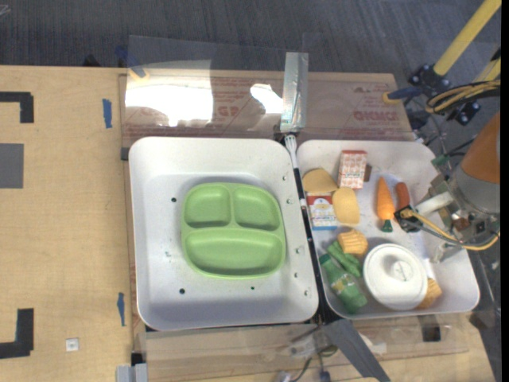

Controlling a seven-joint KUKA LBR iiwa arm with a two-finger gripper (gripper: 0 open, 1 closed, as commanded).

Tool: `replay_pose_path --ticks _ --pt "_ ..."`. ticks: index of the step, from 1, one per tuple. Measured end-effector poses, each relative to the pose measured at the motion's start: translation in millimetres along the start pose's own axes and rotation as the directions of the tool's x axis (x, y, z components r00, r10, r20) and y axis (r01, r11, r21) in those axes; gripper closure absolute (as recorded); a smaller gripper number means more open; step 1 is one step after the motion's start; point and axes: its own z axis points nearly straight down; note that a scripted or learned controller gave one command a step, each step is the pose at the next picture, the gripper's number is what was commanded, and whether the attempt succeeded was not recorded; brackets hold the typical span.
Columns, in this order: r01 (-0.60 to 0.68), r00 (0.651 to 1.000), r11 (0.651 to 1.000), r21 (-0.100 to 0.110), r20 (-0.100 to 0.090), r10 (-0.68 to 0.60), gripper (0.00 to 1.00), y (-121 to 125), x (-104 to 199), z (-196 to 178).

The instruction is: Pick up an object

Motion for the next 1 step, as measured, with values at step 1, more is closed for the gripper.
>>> replay_pose_path --ticks 1 --pt "-0.033 0.999 0.999 -0.018 0.001 0.033 0.00 -75.9 7.2 13.4"
